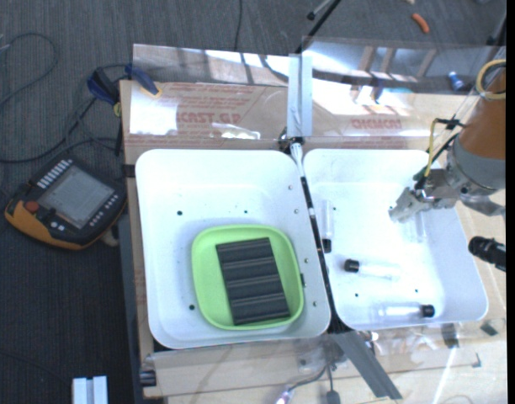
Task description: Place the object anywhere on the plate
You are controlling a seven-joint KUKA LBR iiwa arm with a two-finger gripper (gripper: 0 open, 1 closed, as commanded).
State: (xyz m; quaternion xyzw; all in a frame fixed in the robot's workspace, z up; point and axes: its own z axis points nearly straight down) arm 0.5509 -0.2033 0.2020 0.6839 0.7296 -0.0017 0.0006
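Markers, clear-bodied with black caps, were seen lying in the right bin [459,297]: one marker [368,268] lay near the bin's middle, a second marker [402,311] close to the bin's near wall, and a third pen-like item [324,225] was seen against the divider between the two bins. None had been brought to the green plate [209,251], which sat in the left bin [161,217] and already carried a dark ribbed block [252,280]. The claw [411,209] was poised over the right bin, above and to the right of the middle marker and well apart from the plate; nothing could be made out between its fingers, and how far they were parted could not be told. The step in hand was judged to be the approach for a pick, with the carry to the plate not yet begun. For the next move, the claw would probably need to be lowered over one marker, closed across its narrow body, and lifted clear before being taken over the divider.
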